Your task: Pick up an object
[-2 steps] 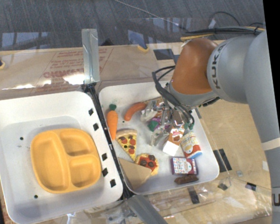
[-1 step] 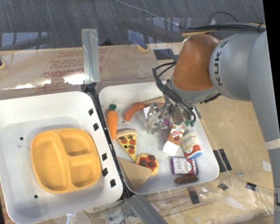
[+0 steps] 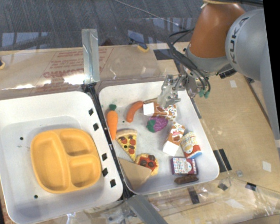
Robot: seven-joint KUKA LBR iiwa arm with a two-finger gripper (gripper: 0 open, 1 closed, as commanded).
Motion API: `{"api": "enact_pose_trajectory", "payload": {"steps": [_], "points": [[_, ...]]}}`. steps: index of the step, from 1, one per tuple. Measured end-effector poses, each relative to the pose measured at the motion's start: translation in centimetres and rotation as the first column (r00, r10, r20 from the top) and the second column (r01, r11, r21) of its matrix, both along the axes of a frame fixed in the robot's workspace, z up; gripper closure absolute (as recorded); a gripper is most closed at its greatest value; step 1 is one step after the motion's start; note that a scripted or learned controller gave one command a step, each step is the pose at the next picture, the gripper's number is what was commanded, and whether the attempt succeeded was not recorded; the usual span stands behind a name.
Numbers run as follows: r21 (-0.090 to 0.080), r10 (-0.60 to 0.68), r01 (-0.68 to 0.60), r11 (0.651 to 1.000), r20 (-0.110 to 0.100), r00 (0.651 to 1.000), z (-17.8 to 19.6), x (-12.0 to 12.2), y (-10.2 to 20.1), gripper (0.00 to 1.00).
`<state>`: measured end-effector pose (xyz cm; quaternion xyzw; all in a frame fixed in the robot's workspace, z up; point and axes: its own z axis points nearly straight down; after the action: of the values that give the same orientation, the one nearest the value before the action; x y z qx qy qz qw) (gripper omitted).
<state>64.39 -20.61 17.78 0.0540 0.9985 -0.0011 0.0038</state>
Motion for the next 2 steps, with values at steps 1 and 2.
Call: {"api": "enact_pose_trajectory", "payload": {"steps": [1,2], "points": [[0.002,0.001,-0.001,1.0,-0.004,1.0,-0.3,-0.1,0.1,0.0],[-0.001,-0.088,0.088,0.996,0.016,0.996,-5.7,-1.0,-0.3,0.0]]}}
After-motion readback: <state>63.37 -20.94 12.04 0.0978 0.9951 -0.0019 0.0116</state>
